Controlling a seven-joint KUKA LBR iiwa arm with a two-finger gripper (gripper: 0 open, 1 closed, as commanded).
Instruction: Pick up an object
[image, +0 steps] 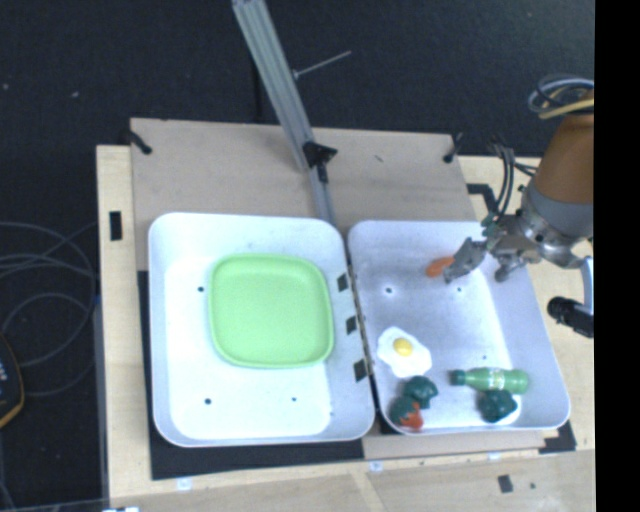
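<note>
Toys clustered at the near edge of the right bin (520, 300): green bottle (490, 379), fried egg (404, 350). Farther back, orange piece (438, 267) touching the gripper (468, 262) on its left side, lying roughly crosswise. Cannot tell whether gripper clenched or released. Green plate (270, 310) in left bin (170, 300).

- The arm (566, 170) carried a broad orange band above a grey wrist section.
- Dark cables (503, 180) ran beside it, and pale cable loops (560, 95) sat above the band.
- The gripper (487, 258) was grey metal with dark fingers.
</note>
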